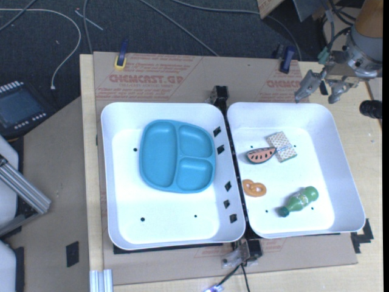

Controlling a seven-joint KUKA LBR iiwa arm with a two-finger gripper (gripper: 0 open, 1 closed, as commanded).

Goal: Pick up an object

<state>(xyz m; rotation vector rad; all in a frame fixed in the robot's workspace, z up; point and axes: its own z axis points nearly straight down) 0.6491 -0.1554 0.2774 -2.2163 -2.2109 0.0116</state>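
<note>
Camera view shows you, at the far left, a dark device [18, 105] that is cut off by the edge, so you cannot make out what it is. Next comes the left bin [118, 212], and in it lies a blue divided plate [177, 156] with three compartments, flat on the bin floor.

Moving to the right, you meet the right bin [340, 157], which holds four small things. A pretzel [254, 188] lies near the bin's left wall. Above it is a watermelon slice [261, 155], and just beside that, touching or almost touching, a small patterned packet [282, 146]; the print on it is too small to read. Lower and more to the right lies a green bottle [298, 201] on its side, tilted, with its dark cap toward the left.

At the upper right, you see the gripper [323, 86] hanging outside the right bin, past its top rim. Its fingers [305, 87] stand apart and nothing is between them. The arm above it is cut off by the frame. All four things lie below and left of the gripper, well apart from it; the packet is the nearest.
</note>
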